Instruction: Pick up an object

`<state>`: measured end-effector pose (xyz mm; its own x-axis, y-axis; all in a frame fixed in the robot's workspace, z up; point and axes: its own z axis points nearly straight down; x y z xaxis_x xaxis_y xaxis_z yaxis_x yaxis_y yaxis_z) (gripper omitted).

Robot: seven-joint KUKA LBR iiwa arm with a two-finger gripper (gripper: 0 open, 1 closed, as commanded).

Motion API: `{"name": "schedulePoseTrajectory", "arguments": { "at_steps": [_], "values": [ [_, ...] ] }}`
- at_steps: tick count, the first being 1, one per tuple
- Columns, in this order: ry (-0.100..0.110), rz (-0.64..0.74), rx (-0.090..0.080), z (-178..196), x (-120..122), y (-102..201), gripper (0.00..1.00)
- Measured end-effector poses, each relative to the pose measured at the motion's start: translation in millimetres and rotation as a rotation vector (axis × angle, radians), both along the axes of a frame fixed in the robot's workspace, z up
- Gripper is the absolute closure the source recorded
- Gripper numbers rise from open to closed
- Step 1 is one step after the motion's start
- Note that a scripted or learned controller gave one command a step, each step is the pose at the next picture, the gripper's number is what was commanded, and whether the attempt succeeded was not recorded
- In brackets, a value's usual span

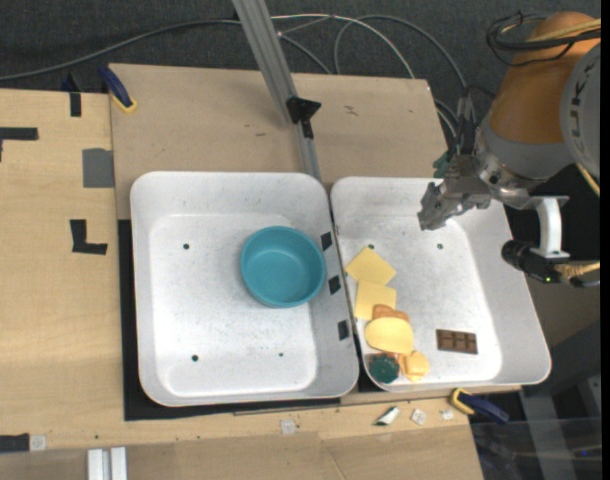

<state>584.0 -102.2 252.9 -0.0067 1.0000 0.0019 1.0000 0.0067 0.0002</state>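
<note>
From above, I see my gripper [432, 214] up over the right bin [505, 298]. I cannot tell how it is set. The yellow pieces [370, 268] and brown block [456, 342] lie below, apart from it.

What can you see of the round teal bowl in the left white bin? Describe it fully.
The round teal bowl looks like smooth plastic, one plain colour, with a rim slightly lighter than its inside. It sits upright, mouth up, with nothing visible in it. It rests on the floor of the left white bin, right of that bin's centre, near the wall shared with the other bin. Nothing else touches it.
</note>
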Motion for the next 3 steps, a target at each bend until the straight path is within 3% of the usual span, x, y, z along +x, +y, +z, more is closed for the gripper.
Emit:
{"name": "schedulePoseTrajectory", "arguments": {
  "at_steps": [3],
  "values": [
    [0.002, 0.000, -0.001, -6.3, 15.2, 154.8, 1.00]
  ]
}}
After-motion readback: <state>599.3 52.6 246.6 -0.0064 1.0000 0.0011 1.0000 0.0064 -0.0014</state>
